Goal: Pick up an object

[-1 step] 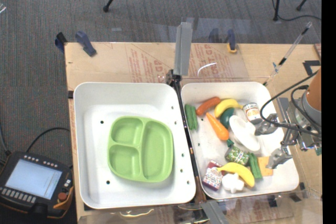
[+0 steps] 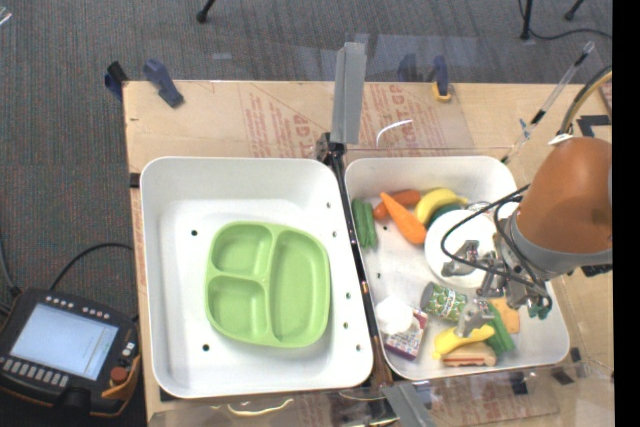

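The right bin (image 2: 400,170) holds several toy foods. An orange carrot (image 2: 403,218), a yellow banana (image 2: 437,202) and a green cucumber (image 2: 364,223) lie at its far left. A white round dish (image 2: 450,245) sits in the middle. Near the front are a green patterned packet (image 2: 443,300), a white and purple box (image 2: 403,331), a yellow piece (image 2: 460,342) and a sandwich-like piece (image 2: 468,357). My gripper (image 2: 487,307) hangs low over the front right of this bin, just right of the packet and above the yellow piece. Nothing can be seen held in it.
The left bin (image 2: 170,185) bears a light green divided plate (image 2: 268,283). A grey upright post (image 2: 347,105) stands behind the seam between the bins. An orange block (image 2: 509,319) and a green piece (image 2: 501,339) lie under the wrist.
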Motion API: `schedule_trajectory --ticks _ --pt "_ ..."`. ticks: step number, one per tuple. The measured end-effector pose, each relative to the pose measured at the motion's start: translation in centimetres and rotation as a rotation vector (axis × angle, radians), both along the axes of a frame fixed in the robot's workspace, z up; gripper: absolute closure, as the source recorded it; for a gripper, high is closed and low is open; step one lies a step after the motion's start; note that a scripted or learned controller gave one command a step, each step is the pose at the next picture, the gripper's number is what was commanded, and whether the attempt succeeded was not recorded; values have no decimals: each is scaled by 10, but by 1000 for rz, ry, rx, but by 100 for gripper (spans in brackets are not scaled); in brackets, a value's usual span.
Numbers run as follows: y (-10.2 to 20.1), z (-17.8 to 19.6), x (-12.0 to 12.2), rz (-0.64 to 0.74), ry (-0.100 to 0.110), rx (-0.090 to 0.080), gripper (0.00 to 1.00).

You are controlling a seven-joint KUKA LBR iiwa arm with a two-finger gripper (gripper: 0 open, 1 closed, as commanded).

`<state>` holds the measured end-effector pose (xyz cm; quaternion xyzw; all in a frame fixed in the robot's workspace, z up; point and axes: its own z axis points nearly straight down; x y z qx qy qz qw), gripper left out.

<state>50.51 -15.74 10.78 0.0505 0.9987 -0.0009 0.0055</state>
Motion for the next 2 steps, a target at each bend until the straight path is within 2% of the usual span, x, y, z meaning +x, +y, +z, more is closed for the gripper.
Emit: schedule_trajectory --ticks 1,2 --pt "23 -7 90 -269 9 6 0" --pt "80 -21 94 -282 14 6 0"
